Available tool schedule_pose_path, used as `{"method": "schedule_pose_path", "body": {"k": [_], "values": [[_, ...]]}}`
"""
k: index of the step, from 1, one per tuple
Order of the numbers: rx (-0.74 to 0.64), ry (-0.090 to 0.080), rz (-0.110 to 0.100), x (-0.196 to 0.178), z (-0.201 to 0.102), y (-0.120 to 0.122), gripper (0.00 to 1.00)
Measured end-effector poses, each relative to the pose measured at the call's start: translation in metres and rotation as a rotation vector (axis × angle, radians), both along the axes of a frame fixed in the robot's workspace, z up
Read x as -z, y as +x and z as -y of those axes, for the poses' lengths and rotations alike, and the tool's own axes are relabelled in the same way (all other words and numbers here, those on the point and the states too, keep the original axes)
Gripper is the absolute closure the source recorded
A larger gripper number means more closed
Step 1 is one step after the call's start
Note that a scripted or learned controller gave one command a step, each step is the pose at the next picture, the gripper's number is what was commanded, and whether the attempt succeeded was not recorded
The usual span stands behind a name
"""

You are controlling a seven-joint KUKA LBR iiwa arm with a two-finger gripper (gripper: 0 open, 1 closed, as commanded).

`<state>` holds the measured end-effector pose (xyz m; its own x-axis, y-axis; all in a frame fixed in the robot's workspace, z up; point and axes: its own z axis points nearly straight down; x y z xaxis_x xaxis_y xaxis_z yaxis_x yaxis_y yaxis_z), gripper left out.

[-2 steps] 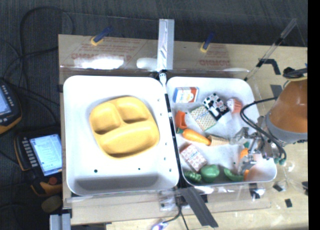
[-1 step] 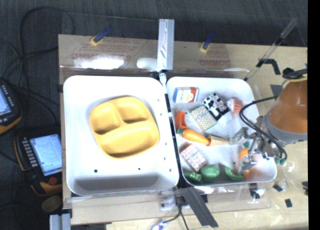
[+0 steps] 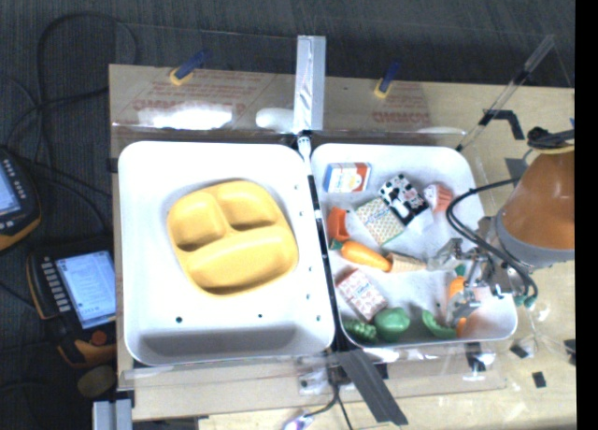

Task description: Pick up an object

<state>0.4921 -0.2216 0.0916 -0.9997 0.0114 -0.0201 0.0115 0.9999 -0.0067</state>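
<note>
Arm low over the near right corner of the right-hand shallow white bin (image 3: 486, 196), poised among toy food.

Nearest the camera, green plastic toy vegetables (image 3: 392, 322) lie along the bin's front wall. The two-finger gripper (image 3: 458, 299) sits just right of them, directly over a small orange and green toy piece (image 3: 450, 323); how wide it stands is hidden by cables, so its grasp cannot be judged. Farther back lies an orange plastic toy carrot (image 3: 364, 253), long axis left-right, left of the gripper. Beyond it, a black-and-white patterned block (image 3: 404, 196).
</note>
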Motion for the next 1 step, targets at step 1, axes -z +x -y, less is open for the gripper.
{"method": "schedule_pose_path", "body": {"k": [1], "values": [[-0.183,-0.003,0.002,-0.0003,-0.0008,0.0008,0.00]]}}
